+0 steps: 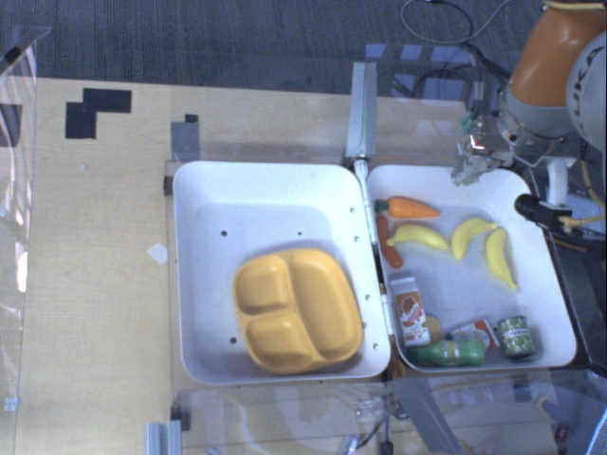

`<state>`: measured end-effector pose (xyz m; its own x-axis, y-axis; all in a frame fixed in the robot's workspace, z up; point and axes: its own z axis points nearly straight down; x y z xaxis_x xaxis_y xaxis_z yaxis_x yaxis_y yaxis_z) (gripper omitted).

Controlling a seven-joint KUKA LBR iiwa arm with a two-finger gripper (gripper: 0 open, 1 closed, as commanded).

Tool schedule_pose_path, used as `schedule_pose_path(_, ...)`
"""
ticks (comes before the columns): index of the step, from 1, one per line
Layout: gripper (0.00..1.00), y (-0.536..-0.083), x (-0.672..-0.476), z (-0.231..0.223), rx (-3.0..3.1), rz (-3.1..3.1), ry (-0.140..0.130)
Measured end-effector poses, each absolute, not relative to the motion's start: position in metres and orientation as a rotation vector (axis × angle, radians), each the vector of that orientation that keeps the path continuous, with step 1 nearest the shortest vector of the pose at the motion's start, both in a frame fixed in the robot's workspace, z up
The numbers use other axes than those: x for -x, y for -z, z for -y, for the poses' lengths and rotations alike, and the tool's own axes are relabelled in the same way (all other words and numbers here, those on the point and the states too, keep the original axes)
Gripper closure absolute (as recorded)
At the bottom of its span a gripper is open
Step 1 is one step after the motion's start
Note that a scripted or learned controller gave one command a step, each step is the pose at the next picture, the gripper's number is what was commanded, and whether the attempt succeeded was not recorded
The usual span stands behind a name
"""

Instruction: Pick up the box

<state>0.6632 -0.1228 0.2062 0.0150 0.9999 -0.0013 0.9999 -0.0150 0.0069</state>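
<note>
The box (410, 315) is a small white carton with a red and brown label, lying flat near the left wall of the right bin (560, 297), toward its front. My gripper (471, 165) hangs over the far rim of that bin, well behind the box and to its right, with nothing seen in it. The grey arm with its orange band (555, 45) reaches in from the upper right.
In the right bin lie a carrot (413, 209), three bananas (471, 237), a green bottle (448, 353), a green can (515, 336) and a small red-white packet (472, 331). The left bin (204, 254) holds a yellow compartment tray (296, 308). Cables (446, 22) trail behind the bins.
</note>
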Motion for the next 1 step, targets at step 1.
schedule_pose_path(1,1.00,-0.2187,-0.6651,0.1216,-2.225,-2.202,-0.013)
